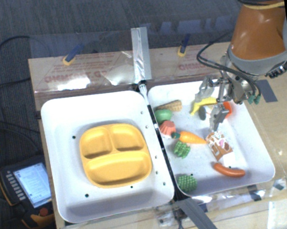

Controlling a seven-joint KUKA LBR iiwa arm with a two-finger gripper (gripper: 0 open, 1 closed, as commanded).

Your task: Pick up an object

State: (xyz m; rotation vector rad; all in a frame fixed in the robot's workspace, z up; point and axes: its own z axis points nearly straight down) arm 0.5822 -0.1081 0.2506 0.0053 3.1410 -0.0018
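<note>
The pincer (218, 112) hangs over the right bin (250, 122), up near its far end. I cannot tell how wide it is, and I see nothing in it.

Closest is the yellow banana (201, 105), just beside the pincer on its left, and something small and orange-red (228, 108) pokes out just on its right. Right below the pincer lies the little snack packet (220, 146), so I think that is the easy one to pick. It lies long-ways, pointing from the pincer down toward the front of the bin. A straight drop and a small move forward looks like enough.

A bit more to the left of the pincer is the carrot (192, 137), lying slanted. Next to it sit a strawberry (167, 128) and a leafy green piece (180, 149).

Further down, past the packet, rests the sausage (229, 170). Far to the lower left is a round green ball (187, 183).

Well apart, in the left bin (63, 149), sits the yellow tray (115, 153).
</note>
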